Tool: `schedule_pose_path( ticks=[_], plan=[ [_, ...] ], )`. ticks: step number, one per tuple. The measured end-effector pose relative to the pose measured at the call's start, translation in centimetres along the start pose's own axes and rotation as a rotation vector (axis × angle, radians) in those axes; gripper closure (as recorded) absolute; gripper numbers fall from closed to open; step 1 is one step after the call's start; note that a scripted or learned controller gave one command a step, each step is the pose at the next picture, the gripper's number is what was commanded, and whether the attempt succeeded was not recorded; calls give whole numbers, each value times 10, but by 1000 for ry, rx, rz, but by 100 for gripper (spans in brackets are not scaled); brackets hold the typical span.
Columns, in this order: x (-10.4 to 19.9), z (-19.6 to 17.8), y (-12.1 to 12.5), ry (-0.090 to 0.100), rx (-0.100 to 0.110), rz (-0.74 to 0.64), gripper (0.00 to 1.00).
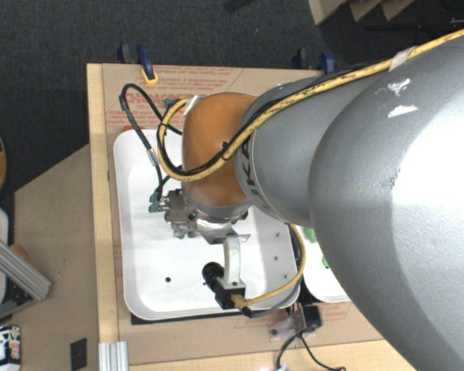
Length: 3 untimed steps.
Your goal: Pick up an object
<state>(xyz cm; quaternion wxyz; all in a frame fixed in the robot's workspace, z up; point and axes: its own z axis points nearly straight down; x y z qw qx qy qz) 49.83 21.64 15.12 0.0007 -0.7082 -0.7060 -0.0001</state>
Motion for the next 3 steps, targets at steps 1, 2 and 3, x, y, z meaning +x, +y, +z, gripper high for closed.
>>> schedule_pose_path(
  ticks=[1, 2, 3],
  plan=[
    [10, -186, -18, 8, -17, -7, 100],
    [9, -186, -19, 0, -2, -4, 100],
    [8, -191, -19, 0, -3, -4, 100]
  ],
)
